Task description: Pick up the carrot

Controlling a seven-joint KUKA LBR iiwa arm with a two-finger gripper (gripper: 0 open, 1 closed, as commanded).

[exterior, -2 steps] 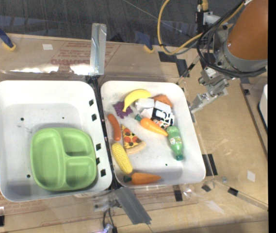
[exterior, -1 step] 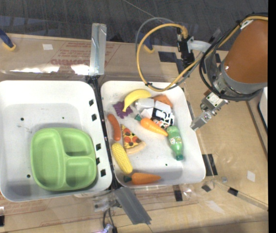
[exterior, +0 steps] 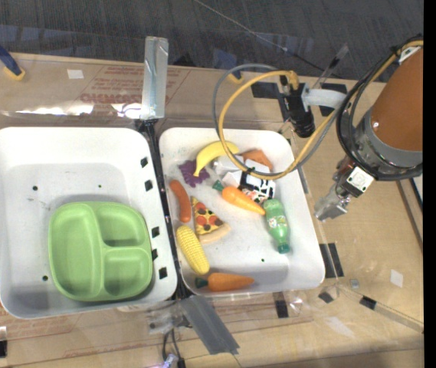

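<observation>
**Item: carrot** (exterior: 242, 199). Orange with a green leafy end, lying flat and slantwise near the middle of the right bin (exterior: 303, 240). Its top side is uncovered, which favours a grasp from above. Its upper end is crowded, though, so a grasp at mid-body looks safer.

**Neighbours, touching or just beside:**
- Black-and-white carton (exterior: 257, 185) at the carrot's upper right.
- Green bottle (exterior: 277, 225) at its thick end, lying down.
- Pizza slice (exterior: 206, 221) just to its left.

**Further out, same bin:**
- Banana (exterior: 214, 156) and purple grapes (exterior: 190, 174) toward the far wall.
- Sausage (exterior: 179, 201) and corn cob (exterior: 192, 249) along the left wall.
- Second carrot (exterior: 230, 282) lying against the near wall, apart from the rest. It is probably harder to grasp, being so close to the rim.

**Left bin** (exterior: 18, 148). Holds a green divided plate (exterior: 101, 250) lying flat.

**Gripper** (exterior: 334, 205). Hangs outside the right bin, past its right wall and over the bench (exterior: 371, 274), well apart from the carrot. It carries nothing. Whether it is spread or closed cannot be told at this angle.

**Status:** the pick is not yet begun. The arm needs to move leftward over the bin before it descends.
</observation>
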